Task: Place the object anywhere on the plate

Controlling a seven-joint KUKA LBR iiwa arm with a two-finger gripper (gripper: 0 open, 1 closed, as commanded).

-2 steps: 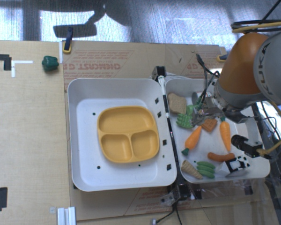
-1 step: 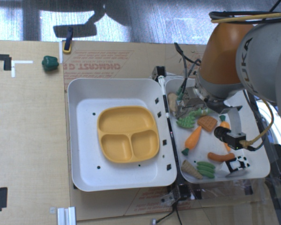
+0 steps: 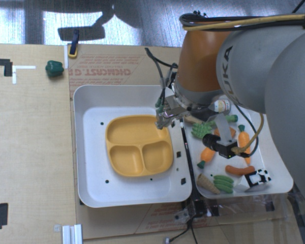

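The claw (image 3: 165, 117) is hanging over the upper right rim of the yellow plate (image 3: 139, 145), just at the divide between the two bins, and whether it is spread, pressed together or pinching something cannot be told, because its tip is small, dark and cluttered from this slanted overhead view. Judging by this position, the step in hand is the delivery to the plate, though nothing can be confirmed at the tip; the next move is likely calling for the claw to be shifting a little further left over a compartment before letting go, or for a fresh pick if it is carrying nothing. The big grey arm (image 3: 264, 55) with its orange band is reaching in from the right, over the table (image 3: 25, 151). The left bin (image 3: 89, 136) is carrying the three-compartment plate, whose compartments are looking bare. The right bin (image 3: 272, 174) is holding a jumble of toy foods, any of which could be the task's object: an orange carrot (image 3: 244, 139), a green leafy piece (image 3: 201, 131), green bean pods (image 3: 223, 183) and a red sausage-like piece (image 3: 239, 170).
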